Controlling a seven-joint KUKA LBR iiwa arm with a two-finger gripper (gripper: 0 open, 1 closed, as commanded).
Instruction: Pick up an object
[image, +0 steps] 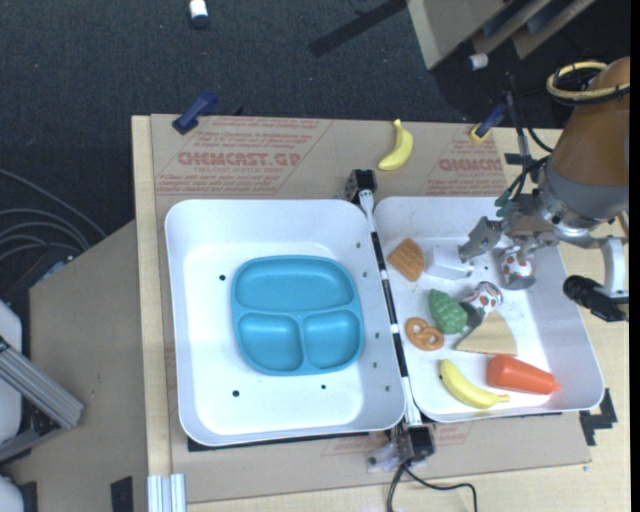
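Note:
My gripper (508, 248) hangs over the back right part of the right bin (570, 330). A small red-and-white spotted object (515, 266) lies right under it; whether the gripper touches it is unclear. In the same bin lie a second red-and-white spotted piece (487, 296), a toast-coloured piece (407, 258), a green broccoli (447, 312), a pretzel (424, 334), a pale cheese wedge (488, 341), a yellow banana (470, 386) and an orange carrot (520, 375).
The left bin (195, 300) holds a blue divided plate (296, 312). Another yellow banana (397, 148) lies on the cardboard behind the bins. Blue clamps (194, 113) (488, 124) sit at the board's back edge. The arm's grey and orange wrist (590, 150) rises at the right.

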